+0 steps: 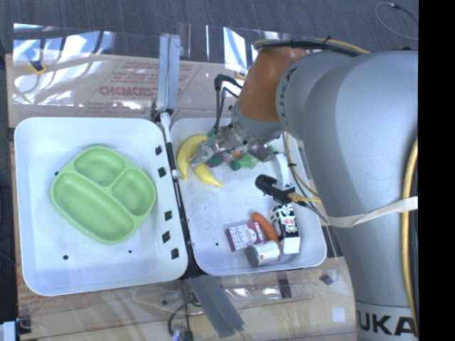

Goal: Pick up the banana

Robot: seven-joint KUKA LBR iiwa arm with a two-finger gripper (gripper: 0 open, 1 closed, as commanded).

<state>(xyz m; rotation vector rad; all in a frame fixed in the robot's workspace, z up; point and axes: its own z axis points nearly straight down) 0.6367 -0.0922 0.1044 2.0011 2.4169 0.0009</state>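
Camera view from above, and honestly not much drama. Using the right bin (313,251) as my reference for everything: the banana (185,155) lies in its far-left corner, right up against the left wall, curving down toward the bin's middle. The gripper (215,151) sits low over that same corner, just beside the banana and looking like it touches the inner side of it. I can't tell if it's open or closed from this angle, since the wrist hides too much, and I can't see the banana actually being held. The big grey arm (348,133) covers the bin's right side.

Also in the right bin: a small green thing (247,163) just past the gripper, toward the bin's centre. Down at the near wall there's a little cluster packed close together: a maroon carton (240,236), an orange carrot (264,224), a white box (288,231) with dark print, and a grey can (263,253) on its side.

Left of the right bin, sharing a wall with it, the left bin (35,261) has a green plate (104,194) with three sections.
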